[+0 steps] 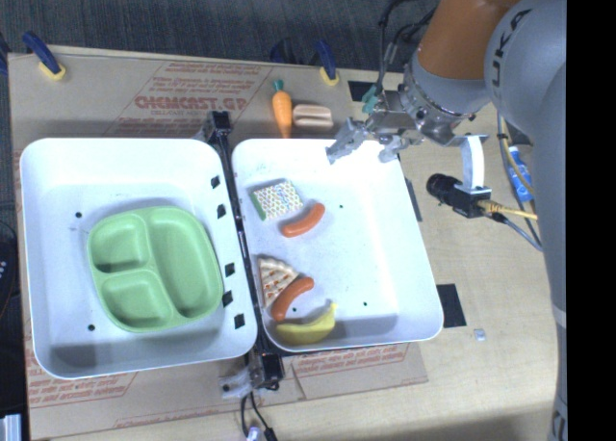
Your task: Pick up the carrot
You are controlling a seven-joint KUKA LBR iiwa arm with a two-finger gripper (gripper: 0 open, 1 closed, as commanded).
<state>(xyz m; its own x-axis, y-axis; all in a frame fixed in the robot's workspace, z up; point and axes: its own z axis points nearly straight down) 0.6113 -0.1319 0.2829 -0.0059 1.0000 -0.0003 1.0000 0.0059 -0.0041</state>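
Carrot (281, 112) lies outside the bins; gripper (366, 143) hangs nearby, fingers apart

Carrot (281, 112) outside bins; sandwich piece (312, 117) touching right side; left open.

- I am showing a thick grey arm (539, 73) with a smooth, rounded shell, and dark letters are running down its curved side near the top.
- An orange band (462, 25) is wrapping me just above the wrist, wide and matte, bulging slightly like a collar.
- Below it a pale grey metal wrist ring is sitting, with small fittings and dark bolts showing around it.
- Black cables are looping out beside the wrist and trailing along my body.
- My gripper (366, 143) is looking silvery grey, built of small angular metal parts, and its thin fingers (343, 148) are catching the light.
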